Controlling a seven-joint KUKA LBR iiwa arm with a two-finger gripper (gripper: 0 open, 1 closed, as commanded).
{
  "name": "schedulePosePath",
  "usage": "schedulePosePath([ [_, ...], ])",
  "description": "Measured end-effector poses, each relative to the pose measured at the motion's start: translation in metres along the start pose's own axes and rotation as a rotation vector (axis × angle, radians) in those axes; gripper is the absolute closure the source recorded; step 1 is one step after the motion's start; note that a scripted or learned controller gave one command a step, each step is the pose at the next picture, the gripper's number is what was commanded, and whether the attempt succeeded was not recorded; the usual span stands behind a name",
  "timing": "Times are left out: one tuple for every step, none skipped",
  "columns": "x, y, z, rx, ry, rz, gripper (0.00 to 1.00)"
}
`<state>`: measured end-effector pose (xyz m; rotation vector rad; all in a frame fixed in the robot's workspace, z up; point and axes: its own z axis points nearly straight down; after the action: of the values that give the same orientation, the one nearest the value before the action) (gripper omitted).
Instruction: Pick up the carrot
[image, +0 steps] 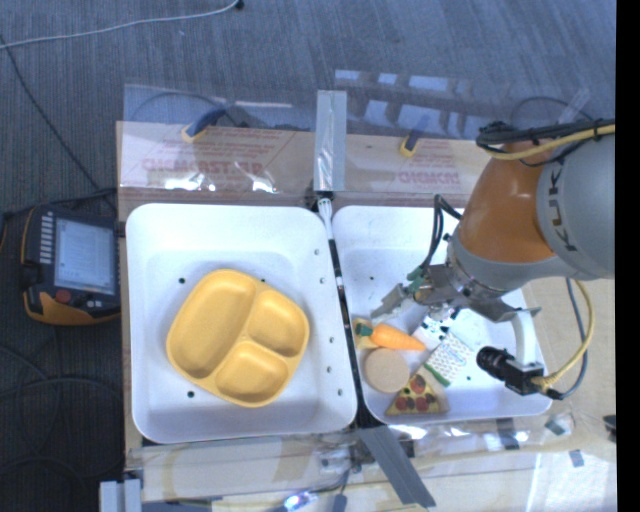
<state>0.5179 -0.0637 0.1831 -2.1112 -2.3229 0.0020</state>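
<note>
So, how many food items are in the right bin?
3: the carrot near the left wall, a round cookie just below it, a pizza slice at the bottom. The arm may hide others.

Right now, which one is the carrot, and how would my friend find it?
Look in the right white bin, near its left wall. The carrot lies just above the round tan disc, with the pizza slice lower down. It is the only long, orange thing with a green tip.

the bench (470, 495) bears two shallow white bins side by side: the left bin (150, 300) and the right bin (375, 235), their inner rims touching along the middle.
</note>
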Motion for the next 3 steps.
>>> schedulePosePath([
  [0.017, -0.033, 0.0, 0.001, 0.0, -0.385, 0.0],
  [-0.053, -0.001, 0.067, -0.035, -0.016, -0.387, 0.0],
  [-0.054, 0.032, 0.071, -0.003, 0.0, -0.463, 0.0],
])
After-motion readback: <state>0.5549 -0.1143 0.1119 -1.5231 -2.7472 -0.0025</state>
